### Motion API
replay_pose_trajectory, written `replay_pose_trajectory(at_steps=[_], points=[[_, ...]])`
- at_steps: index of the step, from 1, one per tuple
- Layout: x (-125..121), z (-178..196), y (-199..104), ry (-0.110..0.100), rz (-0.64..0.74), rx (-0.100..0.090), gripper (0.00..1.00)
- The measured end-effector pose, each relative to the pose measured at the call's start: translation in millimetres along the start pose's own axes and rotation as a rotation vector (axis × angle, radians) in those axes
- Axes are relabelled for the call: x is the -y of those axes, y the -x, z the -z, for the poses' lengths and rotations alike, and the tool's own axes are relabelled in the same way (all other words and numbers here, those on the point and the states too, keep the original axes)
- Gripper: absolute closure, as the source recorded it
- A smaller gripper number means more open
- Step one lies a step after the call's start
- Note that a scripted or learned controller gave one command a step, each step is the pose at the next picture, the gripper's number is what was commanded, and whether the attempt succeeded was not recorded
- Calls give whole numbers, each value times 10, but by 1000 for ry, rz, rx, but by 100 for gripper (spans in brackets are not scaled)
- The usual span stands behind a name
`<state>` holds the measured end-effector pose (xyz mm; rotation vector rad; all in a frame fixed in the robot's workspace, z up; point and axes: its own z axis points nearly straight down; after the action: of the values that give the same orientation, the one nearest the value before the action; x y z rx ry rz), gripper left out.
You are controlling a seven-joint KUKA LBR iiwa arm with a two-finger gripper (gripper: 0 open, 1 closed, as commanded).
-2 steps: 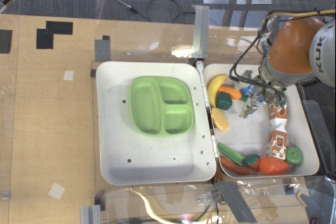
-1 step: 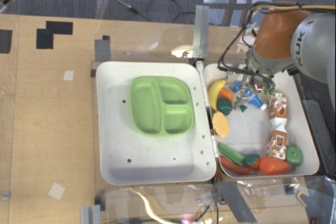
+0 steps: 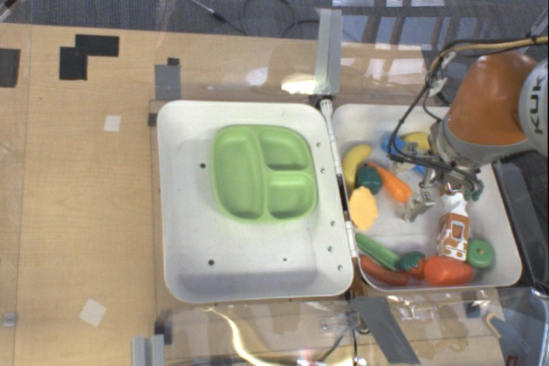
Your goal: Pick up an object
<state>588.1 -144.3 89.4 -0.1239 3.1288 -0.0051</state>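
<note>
**Pick not done: arm low in the right bin, nothing lifted**

Status: you've got the grey arm with the orange band (image 3: 485, 103) reaching in from the right, with its gripper (image 3: 433, 197) down among the toys in the right-hand shallow white bin (image 3: 506, 227). The jaws sit just beside the top of the small white bottle with the orange label (image 3: 453, 229). I can't tell whether they are spread or pressed together; the wrist and cables hide too much. I see nothing between them, so I'd judge the grasp as not yet made. Left to do: close on one item, lift it clear.

Contents, largest first:

- Wooden counter (image 3: 77, 210) carries both bins side by side.
- Left-hand shallow white bin (image 3: 189, 270): holds one green three-compartment plastic tray (image 3: 262, 171), lying flat near the middle. The tray's compartments look bare.
- Right bin, all the candidates:
  - white bottle, tilted, just below the gripper
  - red-orange toy vegetable (image 3: 446, 272) at the lower edge, next to a green round toy piece (image 3: 480, 253)
  - long green toy pod (image 3: 377, 251) over a red toy chilli (image 3: 382, 272), near the lower left corner
  - orange toy carrot with a green top (image 3: 386, 182), left of the gripper
  - pale yellow lumpy toy (image 3: 364, 208) against the left wall
  - yellow toy banana (image 3: 355, 159) above it
  - a second yellow piece (image 3: 418, 139), partly hidden behind the cables

Nearest target is the bottle, in my judgement.
</note>
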Motion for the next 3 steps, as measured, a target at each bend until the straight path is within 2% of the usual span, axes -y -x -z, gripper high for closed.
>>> replay_pose_trajectory(at_steps=[1, 2, 3], points=[[-610, 6, 78, 2, 40, 5, 0], [-588, 3, 108, 3, 6, 2, 0], [-621, 15, -117, 1, -39, 8, 0]])
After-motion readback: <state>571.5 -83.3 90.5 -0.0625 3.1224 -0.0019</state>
